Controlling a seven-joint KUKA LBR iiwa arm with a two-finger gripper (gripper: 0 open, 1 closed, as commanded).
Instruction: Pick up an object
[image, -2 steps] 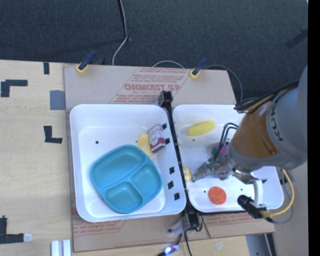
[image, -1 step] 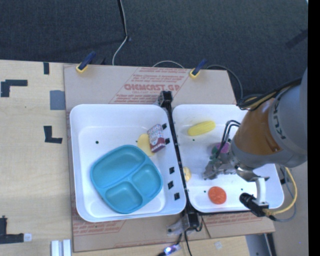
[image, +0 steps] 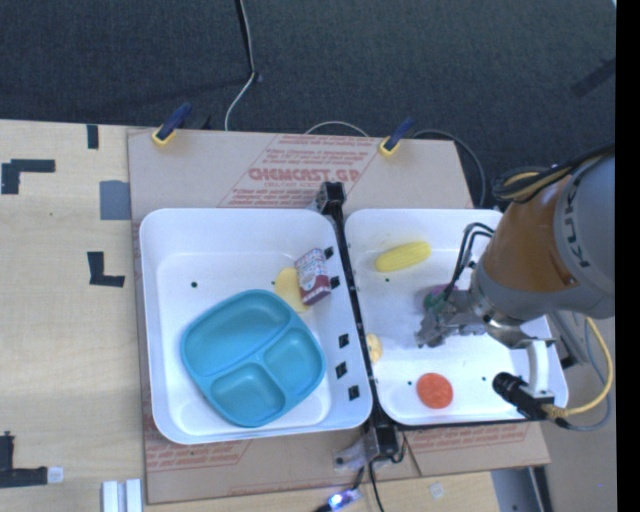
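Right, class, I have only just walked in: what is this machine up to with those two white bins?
A grey and orange robot arm reaches in from the right, its gripper low over the right bin. That bin holds a yellow corn cob and an orange-red round piece. The left bin holds a blue divided plate, a small carton and a yellow item. No object shows between the gripper's tips, so nothing looks picked up yet.

In the right bin (image: 400, 405) a yellow corn cob (image: 403, 257) lies on its side near the far wall, tilted slightly. An orange-red round object (image: 434, 390) rests flat near the front wall, well apart from the corn. A small yellow piece (image: 373, 347) sits against the bin's left wall. In the left bin (image: 160, 300) a blue divided plate (image: 253, 356) lies flat; beyond it, a small carton (image: 314, 274) leans beside a pale yellow item (image: 289, 287).
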